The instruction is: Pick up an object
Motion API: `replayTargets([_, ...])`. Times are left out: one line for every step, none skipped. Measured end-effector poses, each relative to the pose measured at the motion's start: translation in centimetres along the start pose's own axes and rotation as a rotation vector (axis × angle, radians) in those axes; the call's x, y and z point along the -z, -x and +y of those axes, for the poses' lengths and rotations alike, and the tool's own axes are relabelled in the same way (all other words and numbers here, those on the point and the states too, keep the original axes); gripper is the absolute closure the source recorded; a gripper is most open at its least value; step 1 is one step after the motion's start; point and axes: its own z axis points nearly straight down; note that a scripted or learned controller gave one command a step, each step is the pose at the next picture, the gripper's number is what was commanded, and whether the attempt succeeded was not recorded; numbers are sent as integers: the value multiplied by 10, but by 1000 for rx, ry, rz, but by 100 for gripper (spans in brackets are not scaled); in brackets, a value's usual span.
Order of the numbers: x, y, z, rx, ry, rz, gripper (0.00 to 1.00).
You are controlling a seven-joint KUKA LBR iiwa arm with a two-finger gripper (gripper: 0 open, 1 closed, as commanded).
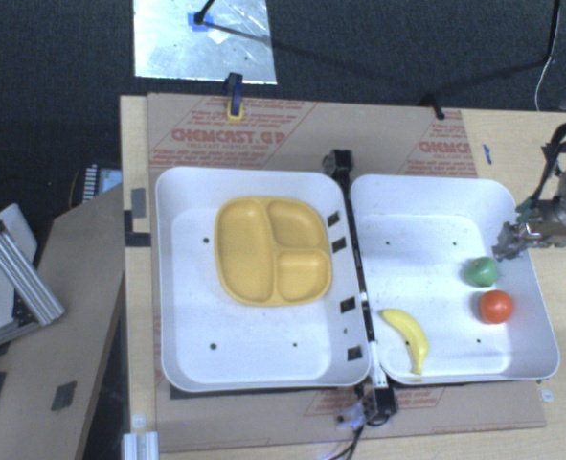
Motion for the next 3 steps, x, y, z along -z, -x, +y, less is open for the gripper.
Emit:
replayTargets([-3, -54, 28, 6, -1, 3, 100])
replayTargets([5, -106, 43, 6, -2, 4, 100])
replayTargets([-3, -152, 67, 5, -2, 3, 100])
